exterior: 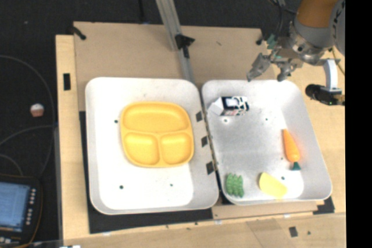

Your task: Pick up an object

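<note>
While two white bins sit side by side, the left bin (104, 183) carries one yellow divided tray (157, 133). In the right bin (256, 148) four things lie near its rims: carrot (290, 147), yellow piece (272, 185), green piece (234, 184), black-and-white object (232, 105); its centre is bare. Above its far edge the gripper (269, 74) hangs spread, holding nothing.
</note>
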`<action>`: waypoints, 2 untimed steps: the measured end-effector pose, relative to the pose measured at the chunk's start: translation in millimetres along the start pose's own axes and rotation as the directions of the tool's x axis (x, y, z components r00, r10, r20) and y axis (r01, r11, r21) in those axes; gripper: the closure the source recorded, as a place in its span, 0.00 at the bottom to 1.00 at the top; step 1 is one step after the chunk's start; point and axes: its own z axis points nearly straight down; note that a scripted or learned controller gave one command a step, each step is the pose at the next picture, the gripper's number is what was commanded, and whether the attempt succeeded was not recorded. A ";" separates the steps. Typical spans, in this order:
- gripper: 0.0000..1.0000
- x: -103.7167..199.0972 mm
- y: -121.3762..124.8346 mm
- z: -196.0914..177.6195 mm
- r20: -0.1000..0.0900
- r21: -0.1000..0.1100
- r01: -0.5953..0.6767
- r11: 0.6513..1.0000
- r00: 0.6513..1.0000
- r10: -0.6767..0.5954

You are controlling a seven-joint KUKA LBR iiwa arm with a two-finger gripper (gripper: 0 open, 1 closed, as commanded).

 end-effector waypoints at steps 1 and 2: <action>0.00 -0.5 -0.1 -0.1 0.001 0.001 0.001 1.000 1.000 -0.001; 0.00 -6.1 4.2 60.5 0.001 0.005 -0.004 1.000 1.000 0.004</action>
